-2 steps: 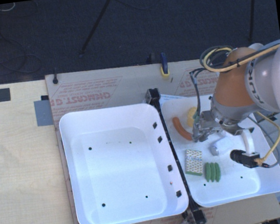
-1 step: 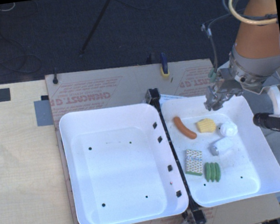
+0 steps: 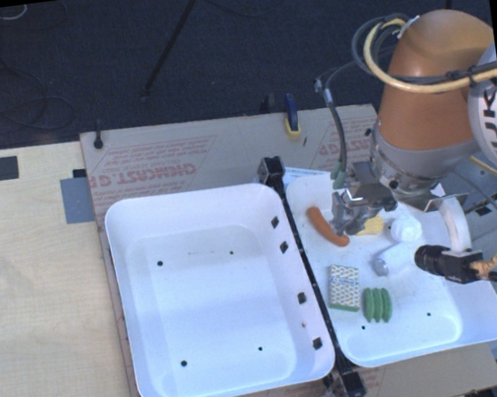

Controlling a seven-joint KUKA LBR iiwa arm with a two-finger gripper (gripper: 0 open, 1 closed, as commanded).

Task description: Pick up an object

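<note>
My gripper [image 3: 350, 214] hangs low over the back of the right bin [image 3: 433, 334], beneath the orange-banded wrist. An orange carrot-like piece [image 3: 327, 226] lies just left of it, close to the fingertips. A yellow piece [image 3: 373, 225] peeks out right beside the gripper. Nearer the front lie a checkered green-white block [image 3: 343, 286] and a green ridged item [image 3: 377, 304]. A white object [image 3: 406, 230] and a small grey piece [image 3: 380, 264] rest to the right. Nothing visibly sits between the fingers.
The left bin [image 3: 128, 256] stands beside the right one, divided by a black clipped rim [image 3: 298, 259]. Both rest on a cardboard sheet on a pale wooden bench. The arm's bulk covers the right bin's back right corner.
</note>
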